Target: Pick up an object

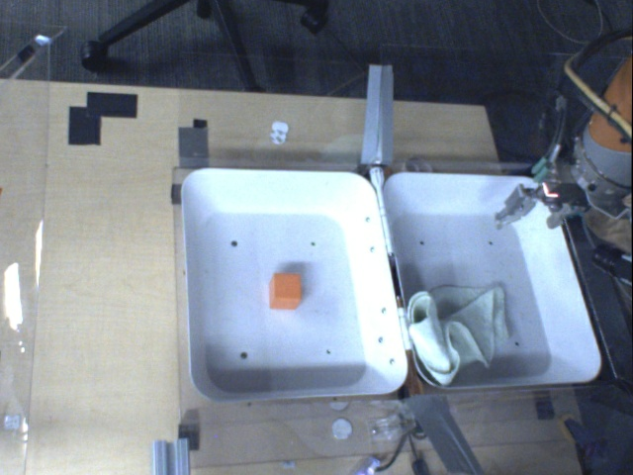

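Observation:
A small orange cube (286, 291) rests near the middle of the left bin (213, 364). A crumpled pale green and white cloth (457, 330) lies at the front left of the right bin (574, 359), against the divider between the bins. My gripper (532, 214) hangs over the far right corner of the right bin, well away from the cloth. It is open, its two fingers spread apart with nothing between them. The grey arm with its orange band (600, 127) reaches in from the right edge.
A grey metal post (378, 117) stands behind the seam between the bins. Black tape marks (99, 115) lie on the wooden bench at far left. An office chair base (218, 8) sits on the carpet behind the bench.

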`<state>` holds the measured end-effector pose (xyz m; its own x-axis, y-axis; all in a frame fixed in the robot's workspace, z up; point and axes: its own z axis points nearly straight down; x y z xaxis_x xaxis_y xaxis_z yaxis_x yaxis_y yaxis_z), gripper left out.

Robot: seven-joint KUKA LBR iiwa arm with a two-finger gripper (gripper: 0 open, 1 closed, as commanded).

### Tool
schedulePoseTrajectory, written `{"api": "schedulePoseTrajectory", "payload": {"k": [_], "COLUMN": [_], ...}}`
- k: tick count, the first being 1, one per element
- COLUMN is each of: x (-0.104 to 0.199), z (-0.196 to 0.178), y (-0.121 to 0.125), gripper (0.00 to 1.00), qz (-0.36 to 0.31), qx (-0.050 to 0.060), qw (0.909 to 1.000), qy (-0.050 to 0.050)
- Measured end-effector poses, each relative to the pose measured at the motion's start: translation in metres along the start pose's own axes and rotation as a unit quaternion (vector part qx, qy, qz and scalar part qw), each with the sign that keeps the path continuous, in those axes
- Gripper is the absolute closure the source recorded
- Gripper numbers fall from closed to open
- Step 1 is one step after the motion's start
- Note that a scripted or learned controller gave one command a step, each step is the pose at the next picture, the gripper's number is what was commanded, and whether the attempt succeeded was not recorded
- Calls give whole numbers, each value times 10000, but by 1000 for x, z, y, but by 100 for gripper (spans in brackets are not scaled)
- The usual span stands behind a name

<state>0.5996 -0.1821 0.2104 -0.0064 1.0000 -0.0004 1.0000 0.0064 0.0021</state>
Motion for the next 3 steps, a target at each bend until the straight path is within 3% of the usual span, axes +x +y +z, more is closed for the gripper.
{"api": "schedulePoseTrajectory", "payload": {"k": [1,2,3], "x": [-17,-17,-9], "z": [123,111,31], "y": [67,68,65], "gripper": [0,100,100], "qz": [510,465,236], "qx": [-17,-47,-31], "qw": [9987,9989,9997], "qy": [27,-9,-9]}}
